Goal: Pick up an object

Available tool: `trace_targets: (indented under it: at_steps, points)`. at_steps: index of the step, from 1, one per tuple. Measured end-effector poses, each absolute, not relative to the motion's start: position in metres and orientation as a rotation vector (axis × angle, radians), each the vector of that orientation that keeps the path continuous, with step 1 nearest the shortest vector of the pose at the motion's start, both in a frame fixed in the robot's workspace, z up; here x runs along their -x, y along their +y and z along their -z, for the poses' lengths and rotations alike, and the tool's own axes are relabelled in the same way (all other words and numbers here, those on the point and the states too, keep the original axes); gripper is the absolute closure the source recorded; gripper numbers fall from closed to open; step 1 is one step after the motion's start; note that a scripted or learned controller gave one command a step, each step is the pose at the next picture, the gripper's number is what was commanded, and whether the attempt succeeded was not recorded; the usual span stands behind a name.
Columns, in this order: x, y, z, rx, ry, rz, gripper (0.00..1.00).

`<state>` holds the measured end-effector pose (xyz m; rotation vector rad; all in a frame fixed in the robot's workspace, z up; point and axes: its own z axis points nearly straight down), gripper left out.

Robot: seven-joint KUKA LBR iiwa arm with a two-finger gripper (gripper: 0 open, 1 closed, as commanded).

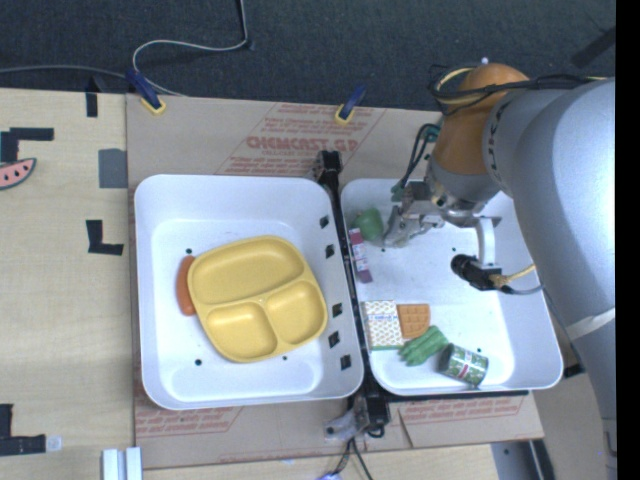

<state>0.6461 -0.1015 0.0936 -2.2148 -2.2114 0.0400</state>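
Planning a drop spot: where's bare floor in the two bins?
Right white bin: bare middle, between the gripper above and the orange cracker, green toy vegetable and green can below. Its lower-left is crowded. Left white bin: the yellow divided plastic tray fills the centre; bare strips along the top and bottom.

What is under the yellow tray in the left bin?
An orange thing pokes out from under the yellow tray's left edge, resting on the left bin floor. Only a narrow strip of it shows; the tray covers the rest, so what it is cannot be told.
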Motion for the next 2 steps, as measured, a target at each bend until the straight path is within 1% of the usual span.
trace_targets:
  at_steps: [1, 2]
  points:
    - [-0.6459, -0.1020, -0.0935, 2.215, -2.211, -0.042, 0.00]
    - [-0.6464, -0.0990, -0.0853, 2.203, -2.211, -0.035, 0.00]
